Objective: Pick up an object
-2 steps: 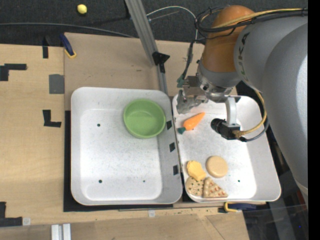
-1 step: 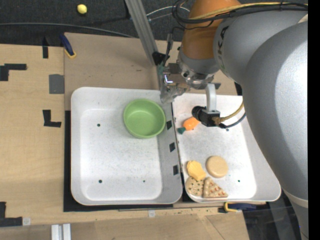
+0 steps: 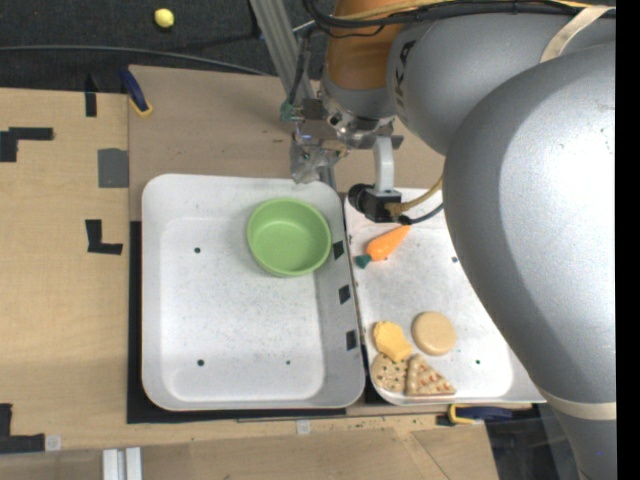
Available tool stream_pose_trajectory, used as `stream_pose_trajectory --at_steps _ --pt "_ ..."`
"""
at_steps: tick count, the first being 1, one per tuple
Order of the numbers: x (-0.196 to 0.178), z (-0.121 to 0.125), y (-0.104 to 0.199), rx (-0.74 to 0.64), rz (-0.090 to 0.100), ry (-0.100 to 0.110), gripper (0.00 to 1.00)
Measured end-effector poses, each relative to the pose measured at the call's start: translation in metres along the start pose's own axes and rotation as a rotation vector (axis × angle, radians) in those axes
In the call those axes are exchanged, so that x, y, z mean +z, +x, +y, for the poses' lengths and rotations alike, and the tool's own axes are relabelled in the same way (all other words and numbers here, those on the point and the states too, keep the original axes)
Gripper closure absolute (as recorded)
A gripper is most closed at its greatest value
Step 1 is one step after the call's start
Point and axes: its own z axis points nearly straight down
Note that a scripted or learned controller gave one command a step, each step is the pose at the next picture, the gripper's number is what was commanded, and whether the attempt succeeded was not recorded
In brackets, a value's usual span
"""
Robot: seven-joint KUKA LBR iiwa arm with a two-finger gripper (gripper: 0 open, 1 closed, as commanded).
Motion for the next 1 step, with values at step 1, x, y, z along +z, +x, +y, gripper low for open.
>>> stream_pose_trajectory --at_steps 1 --pt "0.0001 -0.0010 -0.0028 0.003 -0.003 0.002 0.00"
